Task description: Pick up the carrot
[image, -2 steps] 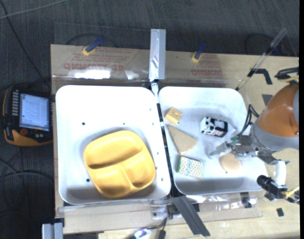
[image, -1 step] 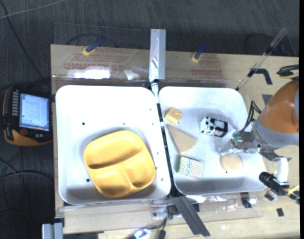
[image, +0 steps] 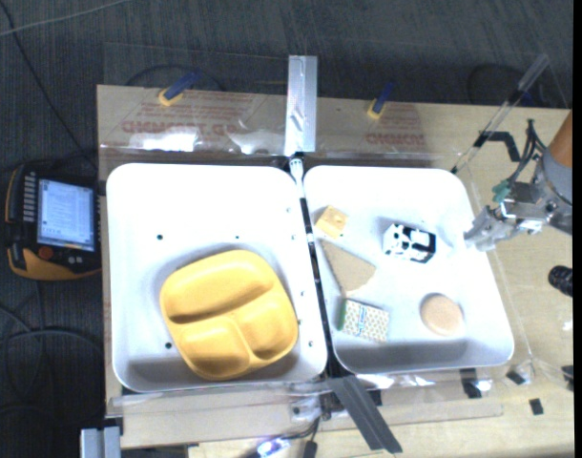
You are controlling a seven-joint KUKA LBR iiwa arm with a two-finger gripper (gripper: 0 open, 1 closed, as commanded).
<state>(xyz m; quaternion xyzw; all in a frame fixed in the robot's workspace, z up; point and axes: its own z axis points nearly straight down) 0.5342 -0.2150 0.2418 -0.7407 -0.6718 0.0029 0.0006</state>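
My gripper (image: pixel 484 231) hangs at the right rim of the right bin (image: pixel 482 284), on the end of the arm that comes in from the right. It is a small grey shape, and nothing can be made out in it. Nearest to it in the bin, to its left, lies a black and white item (image: pixel 408 241). A round tan disc (image: pixel 442 314) sits below the gripper, toward the bin's front right.
The right bin also holds a small yellow block (image: pixel 332 221), a flat tan wedge (image: pixel 351 270) and a green and white patterned packet (image: pixel 365 320). A yellow divided plate (image: pixel 230 312) lies in the left bin (image: pixel 138 218). A handheld screen (image: pixel 52 219) rests left of the bench.
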